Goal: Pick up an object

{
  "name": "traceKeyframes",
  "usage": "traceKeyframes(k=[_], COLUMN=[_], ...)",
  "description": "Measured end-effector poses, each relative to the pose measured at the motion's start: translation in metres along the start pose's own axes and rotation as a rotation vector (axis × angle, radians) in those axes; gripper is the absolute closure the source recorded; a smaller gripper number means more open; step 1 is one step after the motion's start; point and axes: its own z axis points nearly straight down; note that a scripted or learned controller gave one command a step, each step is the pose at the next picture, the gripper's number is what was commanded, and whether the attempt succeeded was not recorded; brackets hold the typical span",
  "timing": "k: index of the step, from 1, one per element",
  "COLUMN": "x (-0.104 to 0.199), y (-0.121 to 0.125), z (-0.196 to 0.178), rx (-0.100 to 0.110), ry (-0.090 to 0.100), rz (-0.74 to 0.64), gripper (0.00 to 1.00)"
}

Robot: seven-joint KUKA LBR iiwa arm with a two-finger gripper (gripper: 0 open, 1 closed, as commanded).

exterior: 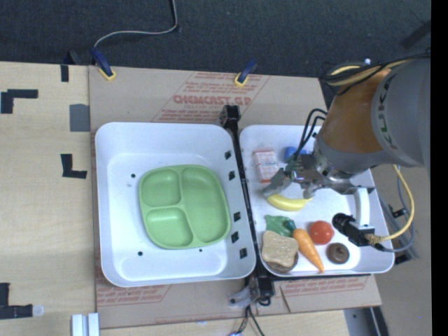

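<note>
Directly below the gripper (292,180), whose fingers spread wide and hold nothing, the banana (287,202) lies in the right bin (378,261), long axis running left to right, just under the fingertips, beside the carrot (308,249).

A robot lab: clamped cardboard bench (210,100), taped markers (17,98), white bins (112,187).

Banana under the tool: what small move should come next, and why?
Probably lower straight down. The tool hangs just above the banana in the right bin, its fingers spread, and nothing is between them yet.
</note>
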Motion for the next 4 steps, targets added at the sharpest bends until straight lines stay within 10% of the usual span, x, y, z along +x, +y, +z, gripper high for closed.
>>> traceKeyframes(k=[1, 2, 3, 4], x=[-0.034, -0.045, -0.03, -0.038], y=[0.023, -0.014, 0.04, -0.018], z=[0.083, 0.098, 0.098, 0.098], rx=[-0.014, -0.007, -0.007, -0.005], ry=[-0.004, -0.003, 0.0, -0.001], rz=[-0.001, 0.0, -0.002, 0.0], gripper=[0.0, 0.0, 0.0, 0.0])
